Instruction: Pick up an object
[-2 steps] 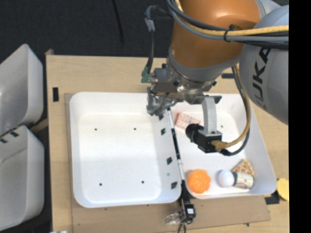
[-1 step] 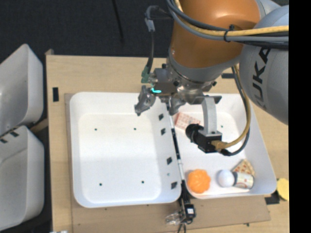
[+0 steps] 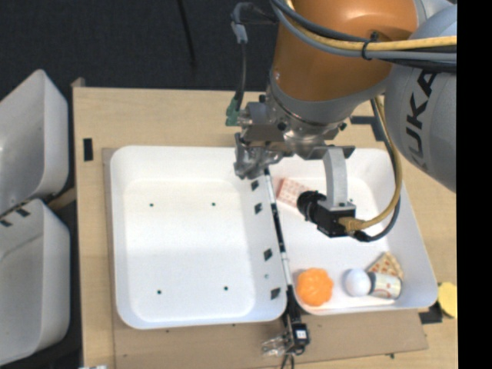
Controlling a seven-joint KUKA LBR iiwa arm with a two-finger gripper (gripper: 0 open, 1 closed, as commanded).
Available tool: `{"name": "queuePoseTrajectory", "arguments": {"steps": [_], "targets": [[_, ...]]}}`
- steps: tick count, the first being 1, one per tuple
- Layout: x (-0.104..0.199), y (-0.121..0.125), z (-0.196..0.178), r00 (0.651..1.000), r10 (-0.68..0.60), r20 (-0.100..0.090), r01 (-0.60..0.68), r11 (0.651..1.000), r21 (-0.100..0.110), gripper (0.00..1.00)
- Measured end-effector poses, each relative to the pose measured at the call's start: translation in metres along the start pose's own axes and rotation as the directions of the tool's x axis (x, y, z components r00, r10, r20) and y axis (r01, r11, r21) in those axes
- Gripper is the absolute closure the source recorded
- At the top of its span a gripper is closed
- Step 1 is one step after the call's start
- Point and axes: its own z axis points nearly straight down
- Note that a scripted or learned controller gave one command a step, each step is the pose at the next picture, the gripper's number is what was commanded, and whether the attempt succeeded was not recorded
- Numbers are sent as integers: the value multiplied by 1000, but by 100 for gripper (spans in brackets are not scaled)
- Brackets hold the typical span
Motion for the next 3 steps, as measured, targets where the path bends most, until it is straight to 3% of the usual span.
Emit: {"name": "queuePoseTrajectory", "arguments": {"steps": [1, 2, 3], "targets": [[74, 20, -67, 1000, 1, -4, -1, 1000, -8, 100], [82, 24, -46, 1000, 5, 0, -5, 1000, 1, 100], [82, 1, -49, 1000, 5, 0, -5, 1000, 3, 100]]}}
